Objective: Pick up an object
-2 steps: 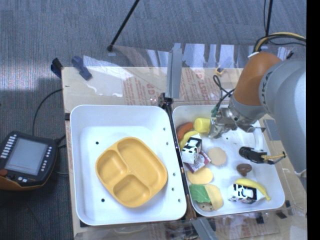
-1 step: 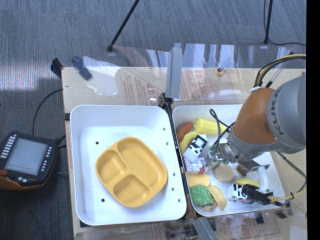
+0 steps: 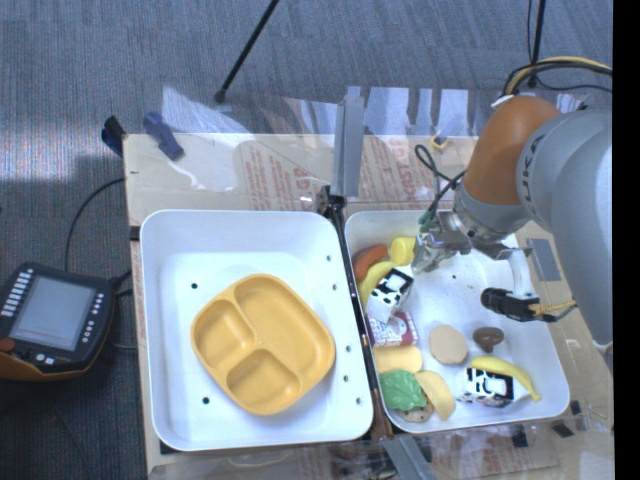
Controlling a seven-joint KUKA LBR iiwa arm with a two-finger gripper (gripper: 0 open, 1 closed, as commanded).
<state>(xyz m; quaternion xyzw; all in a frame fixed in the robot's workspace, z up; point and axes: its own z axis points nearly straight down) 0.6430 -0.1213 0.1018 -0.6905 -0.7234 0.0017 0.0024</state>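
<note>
My claw (image 3: 432, 251) hangs over the far left part of the right bin (image 3: 556, 366), low above the clutter, and I cannot tell from this slanted view whether it is released or clenched; nothing shows between its tips. Right beside it on its left sits a small yellow piece (image 3: 402, 248), near enough that I cannot say if they touch. Just past that, further left, lies a red-orange toy (image 3: 368, 259) against the bin wall. Below the claw and slightly left I see a black-and-white patterned carton (image 3: 392, 290) leaning on a curved yellow banana (image 3: 371, 281), with a red-and-white packet (image 3: 392, 326) below those. To the claw's right, well apart, a black clamp-like part (image 3: 507, 303) hangs off the arm over bare bin floor. Further down from the claw lie a tan round cookie (image 3: 449, 345) and a small brown round piece (image 3: 488, 338), side by side and apart. Near the bin's front edge sit a yellow block (image 3: 398, 359), a green leafy toy (image 3: 403, 391), a second banana (image 3: 510, 372) and another black-and-white carton (image 3: 487, 388) touching it. Far to the claw's left, in the left bin (image 3: 165, 258), rests a yellow divided plate (image 3: 262, 342). Behind the claw, up and to its right, the orange band (image 3: 505, 158) joins the grey arm (image 3: 580, 203).
</note>
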